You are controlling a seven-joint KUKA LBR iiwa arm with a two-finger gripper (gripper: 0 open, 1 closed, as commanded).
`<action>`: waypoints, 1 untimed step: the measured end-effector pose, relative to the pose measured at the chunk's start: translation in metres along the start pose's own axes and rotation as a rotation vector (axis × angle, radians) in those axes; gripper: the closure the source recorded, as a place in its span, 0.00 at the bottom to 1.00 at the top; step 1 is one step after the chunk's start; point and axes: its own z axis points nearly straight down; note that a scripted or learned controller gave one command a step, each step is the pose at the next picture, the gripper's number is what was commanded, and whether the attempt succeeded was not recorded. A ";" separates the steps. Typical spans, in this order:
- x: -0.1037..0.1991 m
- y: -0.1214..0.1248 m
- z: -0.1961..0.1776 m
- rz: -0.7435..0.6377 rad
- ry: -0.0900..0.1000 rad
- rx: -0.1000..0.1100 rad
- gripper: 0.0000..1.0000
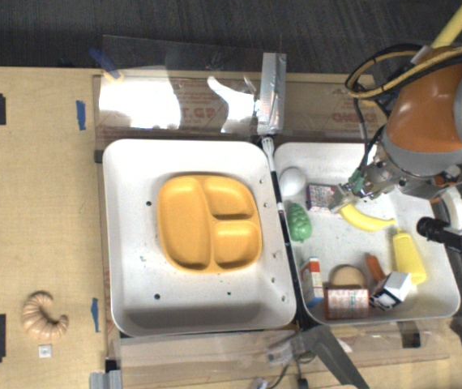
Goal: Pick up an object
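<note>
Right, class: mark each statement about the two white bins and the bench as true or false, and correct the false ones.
1. The yellow divided tray lies in the left bin. True.
2. The banana lies in the left bin. False: it lies in the right bin.
3. The green toy sits near the right bin's left wall. True.
4. The croissant lies inside a bin. False: it lies on the bench, left of both bins.
</note>
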 end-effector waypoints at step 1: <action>0.059 0.030 -0.018 0.213 0.003 0.003 1.00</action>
